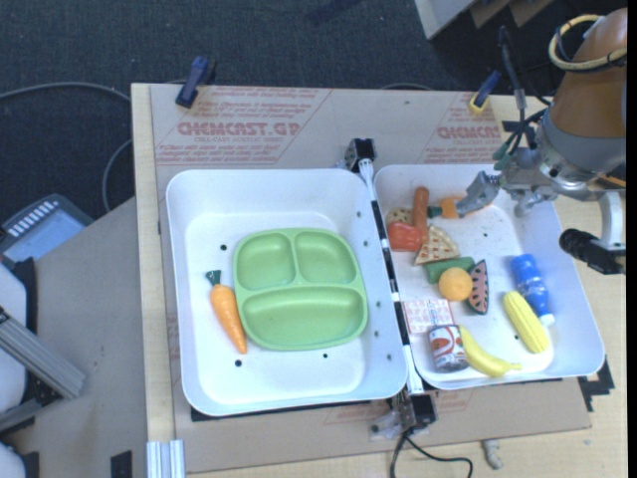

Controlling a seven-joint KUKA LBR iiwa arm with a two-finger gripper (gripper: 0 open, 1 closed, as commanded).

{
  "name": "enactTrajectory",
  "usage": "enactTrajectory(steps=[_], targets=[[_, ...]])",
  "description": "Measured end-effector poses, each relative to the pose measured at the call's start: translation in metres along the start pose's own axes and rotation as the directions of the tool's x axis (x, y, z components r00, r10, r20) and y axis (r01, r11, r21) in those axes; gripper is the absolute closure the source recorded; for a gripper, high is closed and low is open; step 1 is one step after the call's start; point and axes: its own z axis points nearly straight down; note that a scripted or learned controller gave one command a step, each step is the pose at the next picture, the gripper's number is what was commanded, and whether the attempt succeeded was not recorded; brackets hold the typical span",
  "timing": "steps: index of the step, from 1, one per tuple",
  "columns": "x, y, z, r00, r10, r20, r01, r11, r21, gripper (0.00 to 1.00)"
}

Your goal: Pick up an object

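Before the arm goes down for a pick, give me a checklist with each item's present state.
1. Gripper above the right bin: ok.
2. Nothing held yet: cannot tell.
3. Objects near the gripper spaced apart: not ok; the hot dog and pizza slice crowd together.
4. Blue bottle and corn cob in easier reach: ok.
5. Carrot lies beside the green plate in the left bin: ok.
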Motion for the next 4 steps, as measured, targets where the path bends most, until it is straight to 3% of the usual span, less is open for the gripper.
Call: enactTrajectory(steps=[1,2,3,4], targets=[[0.01,-0.032,0.119,1.0,0.0,0.0,0.0,1.0,0.002,0.0],[0.007,-0.055,0.12,1.0,0.001,-0.001,-0.001,1.0,0.002,0.0],[0.033,-0.027,0.12,1.0,-0.001,0.0,0.001,1.0,-0.001,0.0],[0.043,-0.061,0.12,1.0,0.001,-0.001,-0.001,1.0,0.003,0.0]])
